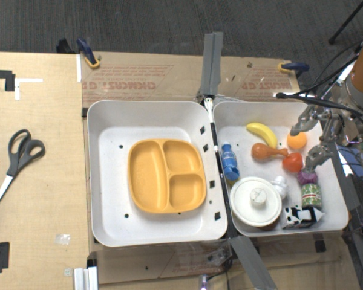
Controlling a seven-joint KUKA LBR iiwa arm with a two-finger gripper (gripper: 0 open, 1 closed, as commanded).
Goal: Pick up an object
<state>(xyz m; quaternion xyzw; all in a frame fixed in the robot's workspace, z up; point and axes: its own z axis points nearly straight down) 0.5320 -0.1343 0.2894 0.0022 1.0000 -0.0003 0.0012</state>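
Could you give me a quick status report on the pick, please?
Gripper low over right bin, nothing seen held. Orange ball, red toy beside it. Crowded; yellow tray sits in left bin.

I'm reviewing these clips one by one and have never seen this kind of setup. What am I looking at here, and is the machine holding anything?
One camera looks down at a slant on a bench with two shallow white bins. The left white bin holds a yellow three-compartment plastic plate. The right white bin holds small items: a yellow toy banana, a small orange ball, a blue bottle, a round white lidded pot. The grey robot arm enters from the right; its end effector hangs over that bin's far right side. I see nothing between its fingers. Scissors lie on the bench.
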